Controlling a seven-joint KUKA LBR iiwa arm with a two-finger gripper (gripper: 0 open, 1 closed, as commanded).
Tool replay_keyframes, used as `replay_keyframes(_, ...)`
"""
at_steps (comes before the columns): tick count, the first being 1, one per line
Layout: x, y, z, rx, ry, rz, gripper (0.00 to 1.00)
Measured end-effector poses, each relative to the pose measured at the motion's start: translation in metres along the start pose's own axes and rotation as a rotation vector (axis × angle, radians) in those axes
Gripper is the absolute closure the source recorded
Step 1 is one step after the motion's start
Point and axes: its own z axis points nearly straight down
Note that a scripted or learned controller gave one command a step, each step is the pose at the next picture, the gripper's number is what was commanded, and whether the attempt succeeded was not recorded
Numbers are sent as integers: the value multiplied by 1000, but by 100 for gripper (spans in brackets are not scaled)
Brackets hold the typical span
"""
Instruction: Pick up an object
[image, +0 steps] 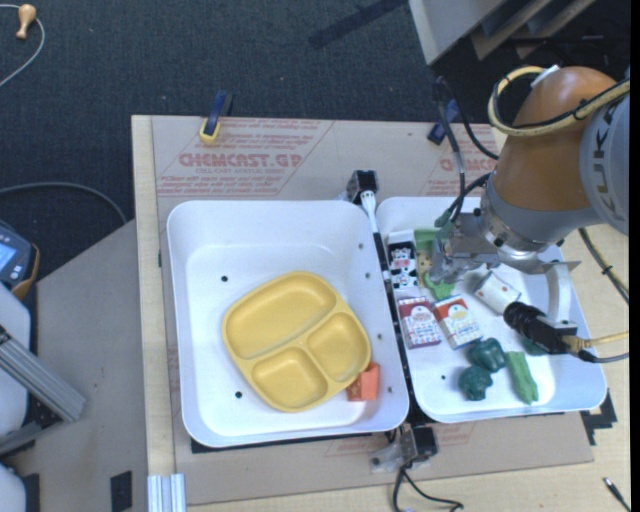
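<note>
Orange block (365, 383) beside yellow tray (295, 340).

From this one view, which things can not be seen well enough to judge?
- Gripper: the wrist hides whether it holds anything.
- Green item beside the gripper: partly covered by it, kind unclear.
- Small cards in the right bin: print too small to read.
- Orange piece: tucked under the yellow tray edge.

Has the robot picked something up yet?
Not yet, as far as I can see. The gripper is low in the right bin, among the small things near the green block. I can't see anything between its fingers. The red cards and green toys lie in the bin. The lifting is left.
</note>
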Motion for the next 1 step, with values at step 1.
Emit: replay_keyframes(1, 14, -24, 6, 1, -1, 3, 100)
